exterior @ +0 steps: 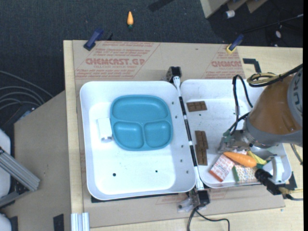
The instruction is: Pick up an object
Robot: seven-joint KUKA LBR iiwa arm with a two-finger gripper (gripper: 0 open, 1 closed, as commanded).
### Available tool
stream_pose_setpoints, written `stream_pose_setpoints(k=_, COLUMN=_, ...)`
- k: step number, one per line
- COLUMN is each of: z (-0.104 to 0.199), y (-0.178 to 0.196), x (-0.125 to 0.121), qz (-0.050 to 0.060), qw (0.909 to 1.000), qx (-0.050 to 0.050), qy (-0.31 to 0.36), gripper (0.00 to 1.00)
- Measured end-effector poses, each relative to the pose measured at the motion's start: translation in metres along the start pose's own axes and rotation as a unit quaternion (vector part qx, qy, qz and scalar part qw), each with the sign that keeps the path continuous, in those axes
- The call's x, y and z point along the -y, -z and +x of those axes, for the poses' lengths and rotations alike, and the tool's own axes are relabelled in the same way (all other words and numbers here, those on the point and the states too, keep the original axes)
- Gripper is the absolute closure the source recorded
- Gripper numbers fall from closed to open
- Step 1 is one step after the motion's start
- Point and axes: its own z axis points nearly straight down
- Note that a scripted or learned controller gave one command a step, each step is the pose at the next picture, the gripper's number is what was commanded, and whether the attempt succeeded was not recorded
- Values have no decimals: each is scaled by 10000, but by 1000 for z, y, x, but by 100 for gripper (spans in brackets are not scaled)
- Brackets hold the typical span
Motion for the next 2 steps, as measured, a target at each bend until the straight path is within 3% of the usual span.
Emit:
stream_pose_setpoints(k=1, z=45, y=86, x=-70, qz=53, qw=10000, qx=-11, qy=10, gripper=100)
stream_pose_setpoints(k=2, z=44, y=85, x=-69, qz=65, qw=10000, qx=-10, qy=5, gripper=0)
